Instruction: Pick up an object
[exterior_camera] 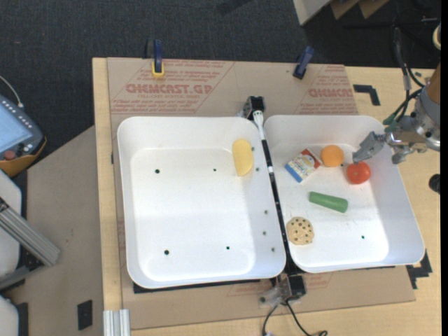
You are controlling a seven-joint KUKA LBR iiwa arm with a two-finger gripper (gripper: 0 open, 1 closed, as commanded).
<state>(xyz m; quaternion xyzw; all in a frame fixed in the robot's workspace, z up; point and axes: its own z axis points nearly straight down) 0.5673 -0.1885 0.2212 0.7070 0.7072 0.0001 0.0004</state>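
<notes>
1. The left bin (140, 208) held a yellow piece (242, 157) at its 2 o'clock edge.
2. The right bin (392, 243) held a small carton (302, 165), an orange (332, 155), a red tomato (358, 173), a green cylinder (328, 201) and a cookie (299, 230) at 7 o'clock.
3. The gripper (385, 149) hovered at 2 o'clock, fingers spread, grasping nothing.
</notes>
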